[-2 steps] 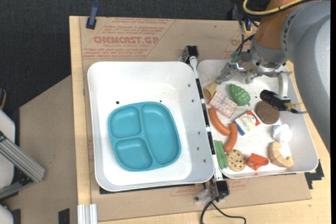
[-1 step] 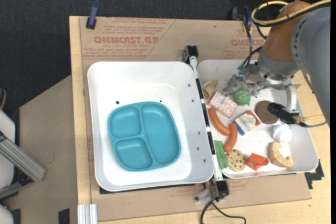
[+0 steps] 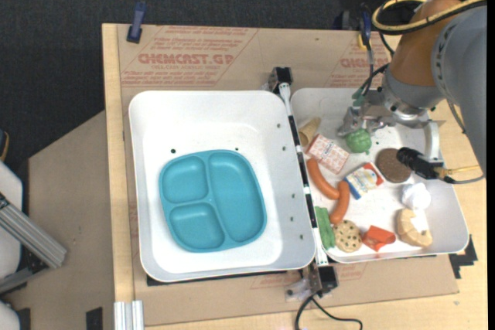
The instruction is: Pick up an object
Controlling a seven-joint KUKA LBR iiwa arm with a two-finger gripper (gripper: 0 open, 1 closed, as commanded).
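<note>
The arm reaches into the right bin (image 3: pixel 448 239) from the upper right, and my gripper (image 3: pixel 362 122) hangs low at the bin's back, just above a small green round toy (image 3: pixel 358 141). The gripper's tip appears to touch or nearly touch the top of the green toy. Close to its left lie a red-and-white packet (image 3: pixel 329 154) and a beige wedge (image 3: pixel 311 127). A brown disc (image 3: pixel 391 165) sits to the right of the green toy.
The right bin also holds an orange sausage (image 3: pixel 321 177), a carrot (image 3: pixel 341 202), a small carton (image 3: pixel 363 180), a cookie (image 3: pixel 348 236), a red piece (image 3: pixel 379 237), a bread slice (image 3: pixel 414 228) and a white lump (image 3: pixel 415 197). In the left bin (image 3: pixel 155 120) lies a blue divided tray (image 3: pixel 213 199).
</note>
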